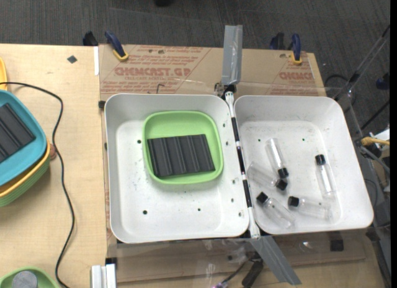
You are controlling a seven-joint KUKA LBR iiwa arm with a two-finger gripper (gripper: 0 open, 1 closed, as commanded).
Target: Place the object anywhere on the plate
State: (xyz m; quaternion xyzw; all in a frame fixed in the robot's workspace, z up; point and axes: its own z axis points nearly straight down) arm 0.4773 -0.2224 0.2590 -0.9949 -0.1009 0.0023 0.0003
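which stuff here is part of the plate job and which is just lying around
Job: green plate in the left bin; clear vials in the right bin.
Lying about: teal tray stack, black cable, blue clamps.

You cannot tell the arm's pose or the gripper's state from this moment.
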